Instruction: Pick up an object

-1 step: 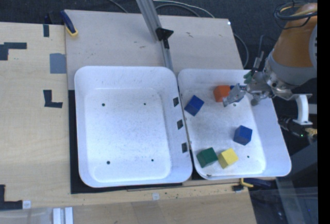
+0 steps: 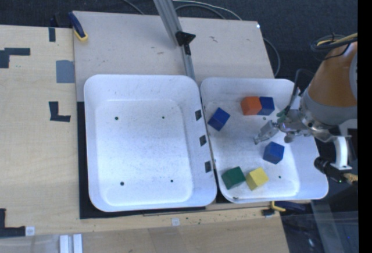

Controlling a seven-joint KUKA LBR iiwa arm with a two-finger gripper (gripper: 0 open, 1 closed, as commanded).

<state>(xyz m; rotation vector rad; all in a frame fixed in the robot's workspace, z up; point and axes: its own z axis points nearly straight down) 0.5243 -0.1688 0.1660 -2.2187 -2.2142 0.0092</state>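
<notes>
The gripper (image 2: 266, 134) hangs low in the right bin (image 2: 232, 90), its fingers slightly spread with nothing between them, just above a blue cube (image 2: 274, 152). Nearer the camera lie a yellow cube (image 2: 257, 178) and a green cube (image 2: 233, 177), touching. Farther back sit another blue cube (image 2: 218, 118), an orange cube (image 2: 251, 105) and a small blue block (image 2: 267, 105). The arm (image 2: 332, 84) is cut off at the right.

Both bins were white: the left bin (image 2: 99, 129) was speckled with fine dark flecks, as was the right bin (image 2: 308, 185). In the right one lay an orange cube (image 2: 250, 105), three blue cubes (image 2: 266, 104) (image 2: 218, 119) (image 2: 274, 152), a green cube (image 2: 233, 177) and a yellow cube (image 2: 257, 178). The worktop (image 2: 35, 147) was pale wood with dark tape marks.
</notes>
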